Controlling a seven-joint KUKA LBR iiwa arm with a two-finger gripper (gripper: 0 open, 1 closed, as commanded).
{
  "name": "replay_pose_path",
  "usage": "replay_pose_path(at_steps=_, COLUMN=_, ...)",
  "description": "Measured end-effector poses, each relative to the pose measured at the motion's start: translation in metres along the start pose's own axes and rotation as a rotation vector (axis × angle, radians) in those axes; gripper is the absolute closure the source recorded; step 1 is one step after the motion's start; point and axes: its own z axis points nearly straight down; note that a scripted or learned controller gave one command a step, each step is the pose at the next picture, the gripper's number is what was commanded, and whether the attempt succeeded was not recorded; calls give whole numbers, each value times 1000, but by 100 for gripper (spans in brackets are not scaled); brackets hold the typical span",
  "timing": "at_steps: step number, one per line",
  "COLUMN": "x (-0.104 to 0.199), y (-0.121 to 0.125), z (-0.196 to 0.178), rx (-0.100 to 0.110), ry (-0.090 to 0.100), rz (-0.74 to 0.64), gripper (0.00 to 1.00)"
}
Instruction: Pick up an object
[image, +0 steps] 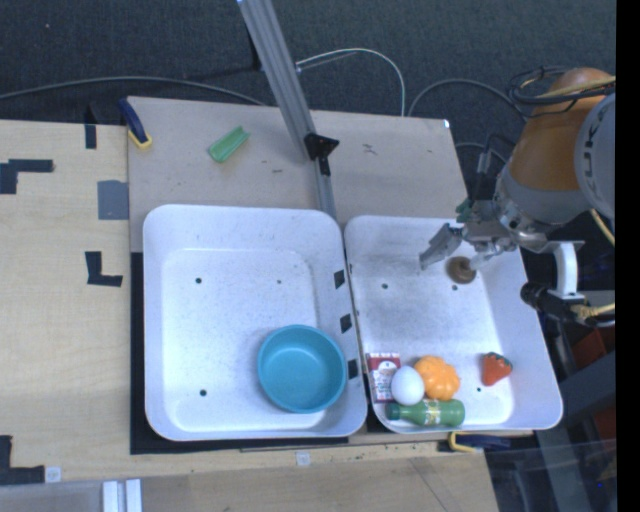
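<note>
My gripper hangs over the far end of the right bin, its fingers spread open. A small brown round thing shows just under the gap between them; nothing is clamped. At the bin's near end lie a red and white carton, a white egg, an orange fruit, a green bottle on its side and a red strawberry-like piece. A blue bowl sits in the near right corner of the left bin.
A slanted metal pole comes down to the bins' shared far edge. A green block and a blue and yellow clamp lie on the board behind the left bin. Cables trail at the back right.
</note>
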Motion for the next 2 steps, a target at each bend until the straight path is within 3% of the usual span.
replay_pose_path(at_steps=1, x=0, y=0, z=0, rx=0, ry=0, rz=0, gripper=0)
replay_pose_path(at_steps=2, x=-7, y=1, z=60, rx=6, ry=-1, rz=2, gripper=0)
